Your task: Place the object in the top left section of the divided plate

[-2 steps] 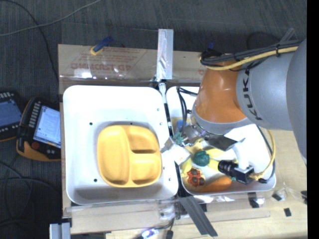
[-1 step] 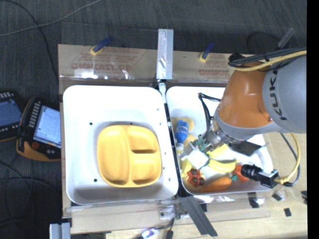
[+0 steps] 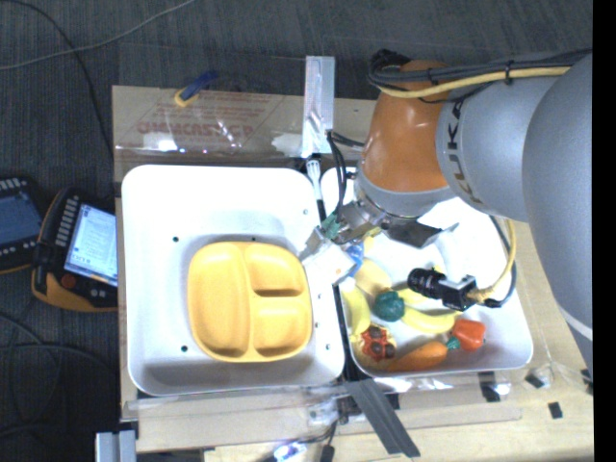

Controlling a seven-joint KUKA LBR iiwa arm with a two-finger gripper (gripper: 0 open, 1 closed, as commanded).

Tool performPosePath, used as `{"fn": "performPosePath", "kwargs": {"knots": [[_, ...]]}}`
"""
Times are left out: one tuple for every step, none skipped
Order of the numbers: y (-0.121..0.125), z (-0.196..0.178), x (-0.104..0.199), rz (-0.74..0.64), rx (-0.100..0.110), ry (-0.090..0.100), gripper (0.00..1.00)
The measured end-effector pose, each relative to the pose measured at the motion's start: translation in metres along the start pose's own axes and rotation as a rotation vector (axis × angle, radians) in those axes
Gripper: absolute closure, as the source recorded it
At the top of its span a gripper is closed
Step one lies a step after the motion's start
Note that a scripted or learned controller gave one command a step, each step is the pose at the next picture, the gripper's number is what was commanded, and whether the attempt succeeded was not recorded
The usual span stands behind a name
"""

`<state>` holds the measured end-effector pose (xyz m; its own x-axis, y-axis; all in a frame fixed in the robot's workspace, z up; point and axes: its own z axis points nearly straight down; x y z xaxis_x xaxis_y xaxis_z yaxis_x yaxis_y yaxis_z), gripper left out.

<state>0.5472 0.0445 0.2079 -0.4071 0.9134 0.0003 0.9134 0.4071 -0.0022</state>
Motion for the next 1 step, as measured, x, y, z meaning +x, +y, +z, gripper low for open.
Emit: {"fn": "performPosePath", "kwargs": {"knots": [[-0.0001, 0.0000, -0.0001, 0.000, 0.000, 0.000, 0.00]]}}
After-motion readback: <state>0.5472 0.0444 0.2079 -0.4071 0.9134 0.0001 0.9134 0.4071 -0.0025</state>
